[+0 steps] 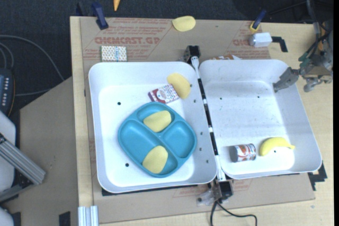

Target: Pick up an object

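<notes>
My gripper (295,82) hangs over the right rim of the right bin (249,69), near its far right corner. Its two grey fingers (284,80) stand apart, open, with nothing between them. In the near part of that bin lie a small red and white can (243,152) on its side and a yellow rounded toy (275,146) right of it. The left bin (106,82) holds a blue divided plate (132,137) with two yellow pieces (157,120) on it. Behind the plate lie a red and white packet (163,95) and another yellow piece (179,85).
On the bench behind the bins lie a yellow lump (184,23), a small patterned packet (114,53), a blue clamp (99,15) and a white block (261,39). A black divider (203,108) runs between the bins. A small carrot toy (117,0) lies on the floor beyond.
</notes>
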You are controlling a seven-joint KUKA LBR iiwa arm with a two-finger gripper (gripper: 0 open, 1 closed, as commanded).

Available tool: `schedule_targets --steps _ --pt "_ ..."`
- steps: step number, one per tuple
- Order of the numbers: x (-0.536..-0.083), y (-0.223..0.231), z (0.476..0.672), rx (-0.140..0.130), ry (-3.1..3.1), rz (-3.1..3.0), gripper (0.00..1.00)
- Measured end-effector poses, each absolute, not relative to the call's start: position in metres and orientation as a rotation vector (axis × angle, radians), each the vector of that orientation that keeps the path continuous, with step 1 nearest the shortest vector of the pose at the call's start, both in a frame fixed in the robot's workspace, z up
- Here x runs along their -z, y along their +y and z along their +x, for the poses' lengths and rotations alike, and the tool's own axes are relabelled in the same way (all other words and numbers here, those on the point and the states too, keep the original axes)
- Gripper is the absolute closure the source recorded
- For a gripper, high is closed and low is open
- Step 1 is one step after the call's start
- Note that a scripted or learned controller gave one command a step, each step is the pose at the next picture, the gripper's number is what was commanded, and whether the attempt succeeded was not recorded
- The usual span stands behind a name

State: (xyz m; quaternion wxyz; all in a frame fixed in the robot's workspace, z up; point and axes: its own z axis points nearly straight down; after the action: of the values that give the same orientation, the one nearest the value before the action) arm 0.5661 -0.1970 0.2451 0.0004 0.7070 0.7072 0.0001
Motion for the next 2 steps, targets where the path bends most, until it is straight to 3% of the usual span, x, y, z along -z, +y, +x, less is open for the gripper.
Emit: schedule_targets --steps 1,2 --pt "-0.180 -0.110 0.496 0.001 2.223 2.222 0.00" --pt "-0.084 -0.092 0.479 0.000 2.221 2.222 0.00"
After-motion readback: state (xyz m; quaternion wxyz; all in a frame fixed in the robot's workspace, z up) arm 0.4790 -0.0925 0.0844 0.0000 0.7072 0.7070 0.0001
